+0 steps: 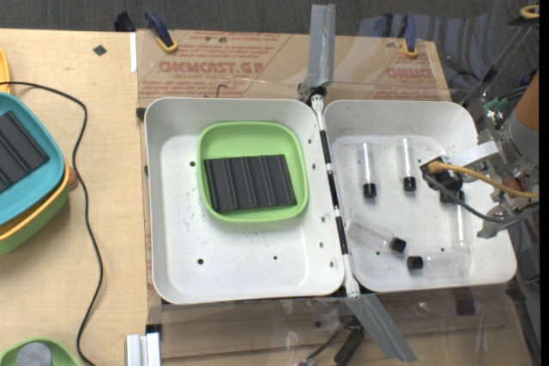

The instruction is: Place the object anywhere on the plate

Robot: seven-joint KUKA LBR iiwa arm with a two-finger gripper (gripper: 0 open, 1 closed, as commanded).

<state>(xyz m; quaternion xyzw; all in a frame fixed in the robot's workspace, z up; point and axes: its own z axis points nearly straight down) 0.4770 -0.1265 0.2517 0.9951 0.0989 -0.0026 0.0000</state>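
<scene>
A green square plate sits in the left bin, and a dark ribbed block lies flat on it. In the right bin lie several clear tubes with black caps: two upright-lying ones near the middle, and two more toward the front. My gripper hangs over the right bin's right edge, well away from the plate.
A metal divider separates the two bins. Cardboard lies behind them. On the wooden bench at the left stand stacked teal and yellow trays, with a black cable running past them.
</scene>
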